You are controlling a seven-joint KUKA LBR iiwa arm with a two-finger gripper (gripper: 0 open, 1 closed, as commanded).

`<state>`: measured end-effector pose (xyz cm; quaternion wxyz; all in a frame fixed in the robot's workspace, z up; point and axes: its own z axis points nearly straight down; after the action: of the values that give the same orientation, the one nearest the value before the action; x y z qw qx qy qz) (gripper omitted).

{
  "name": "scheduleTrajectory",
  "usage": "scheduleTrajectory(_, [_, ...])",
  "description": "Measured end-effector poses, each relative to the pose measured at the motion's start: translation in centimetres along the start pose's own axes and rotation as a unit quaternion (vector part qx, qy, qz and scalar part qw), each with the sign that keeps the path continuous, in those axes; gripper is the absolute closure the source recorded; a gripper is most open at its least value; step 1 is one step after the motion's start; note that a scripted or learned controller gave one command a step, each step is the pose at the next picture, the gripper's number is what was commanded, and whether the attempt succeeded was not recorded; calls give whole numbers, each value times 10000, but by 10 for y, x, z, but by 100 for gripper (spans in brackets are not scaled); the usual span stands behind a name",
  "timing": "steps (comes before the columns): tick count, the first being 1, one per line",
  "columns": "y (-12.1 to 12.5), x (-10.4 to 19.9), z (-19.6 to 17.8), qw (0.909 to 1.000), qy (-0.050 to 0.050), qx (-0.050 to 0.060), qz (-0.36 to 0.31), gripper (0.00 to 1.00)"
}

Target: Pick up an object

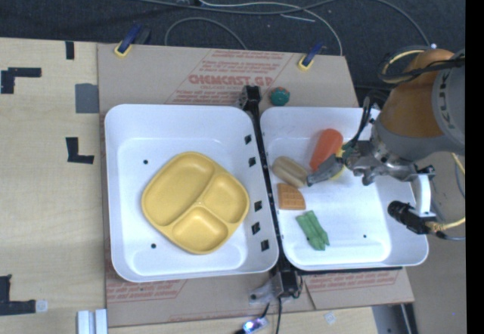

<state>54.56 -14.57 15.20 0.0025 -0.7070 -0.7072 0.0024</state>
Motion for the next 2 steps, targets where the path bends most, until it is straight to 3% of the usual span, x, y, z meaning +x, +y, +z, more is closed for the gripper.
scheduleTrajectory(1, [1, -1, 62, 10000, -1, -34, 12, 0])
scheduleTrajectory(2, [3, 0, 48, 10000, 4, -50, -5, 100])
